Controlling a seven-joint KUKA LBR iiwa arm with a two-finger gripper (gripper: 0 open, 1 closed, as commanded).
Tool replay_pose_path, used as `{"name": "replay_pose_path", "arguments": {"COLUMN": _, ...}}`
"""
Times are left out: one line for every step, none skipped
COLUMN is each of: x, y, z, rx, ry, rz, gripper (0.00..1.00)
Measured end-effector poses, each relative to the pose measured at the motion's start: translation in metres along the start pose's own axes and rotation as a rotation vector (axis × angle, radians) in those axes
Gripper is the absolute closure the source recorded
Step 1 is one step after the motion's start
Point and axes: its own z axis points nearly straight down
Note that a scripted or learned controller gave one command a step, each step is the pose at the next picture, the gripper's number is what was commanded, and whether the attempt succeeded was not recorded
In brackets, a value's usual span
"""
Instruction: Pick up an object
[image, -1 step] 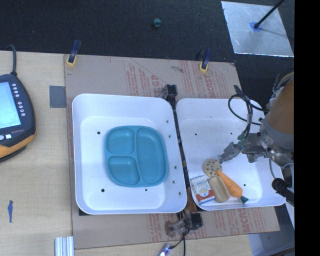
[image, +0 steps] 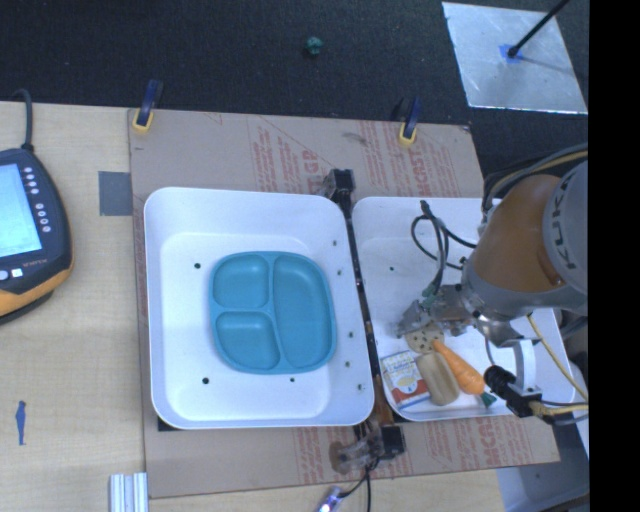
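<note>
Camera view is showing you the arm (image: 525, 235) reaching in from the right and hanging over the right bin (image: 385, 235), while the left bin (image: 165, 300) is holding a blue divided plate (image: 272, 310). The gripper (image: 430, 318) is sitting low over the near end of the right bin, and you cannot tell its grip state because the wrist is covering it. Just beside and below it, the pickable items are lying bunched together: an orange carrot (image: 460, 368), a tan block (image: 437, 380) touching it, and a small white card (image: 401, 373) against the bin's near-left corner. Because they are crowding each other, you are probably risking a glancing grab that nudges one piece aside, or a pinch on two at once. The bin wall close by could also be blocking a clean descent.
</note>
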Motion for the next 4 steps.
{"name": "replay_pose_path", "arguments": {"x": -0.001, "y": 0.039, "z": -0.001, "rx": -0.002, "ry": 0.0, "rz": 0.0, "gripper": 0.0}}
{"name": "replay_pose_path", "arguments": {"x": -0.02, "y": -0.013, "z": 0.0, "rx": -0.001, "ry": 0.0, "rz": 0.001, "gripper": 0.0}}
{"name": "replay_pose_path", "arguments": {"x": 0.004, "y": -0.011, "z": -0.001, "rx": 0.0, "ry": 0.001, "rz": -0.001, "gripper": 0.0}}
{"name": "replay_pose_path", "arguments": {"x": -0.004, "y": 0.025, "z": -0.001, "rx": -0.002, "ry": 0.001, "rz": 0.002, "gripper": 0.0}}
